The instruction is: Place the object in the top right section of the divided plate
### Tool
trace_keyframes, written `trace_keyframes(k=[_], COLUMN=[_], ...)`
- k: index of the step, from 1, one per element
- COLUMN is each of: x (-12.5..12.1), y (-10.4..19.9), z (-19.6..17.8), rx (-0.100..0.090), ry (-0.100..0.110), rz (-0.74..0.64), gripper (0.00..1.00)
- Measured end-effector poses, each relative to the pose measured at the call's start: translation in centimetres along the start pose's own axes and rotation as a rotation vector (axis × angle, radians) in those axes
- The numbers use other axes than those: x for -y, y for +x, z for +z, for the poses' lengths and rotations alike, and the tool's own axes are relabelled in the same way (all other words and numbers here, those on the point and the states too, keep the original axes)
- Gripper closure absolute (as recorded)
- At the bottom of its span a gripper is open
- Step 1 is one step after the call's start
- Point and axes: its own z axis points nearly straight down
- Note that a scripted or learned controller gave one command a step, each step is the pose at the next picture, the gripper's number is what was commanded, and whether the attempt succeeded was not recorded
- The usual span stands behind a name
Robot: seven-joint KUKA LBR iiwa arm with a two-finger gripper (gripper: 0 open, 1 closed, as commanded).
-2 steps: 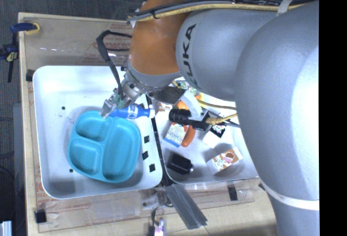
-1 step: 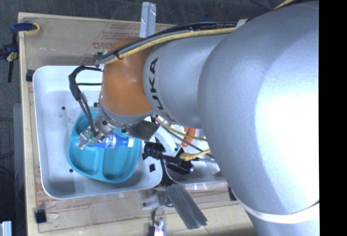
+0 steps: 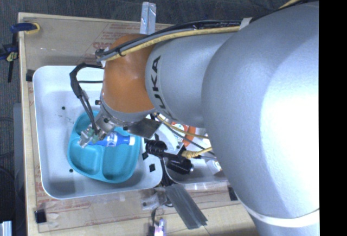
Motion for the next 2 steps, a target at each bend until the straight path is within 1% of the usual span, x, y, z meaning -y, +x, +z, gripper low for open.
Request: trace_keyframes(k=[1, 2], x=[0.0, -7.1], y=[0.0, 1.3], z=[0.0, -10.9], rx=[0.0, 0.003], ry=[0.0, -0.007], rz=[0.0, -0.049], gripper=[0.0, 0.0])
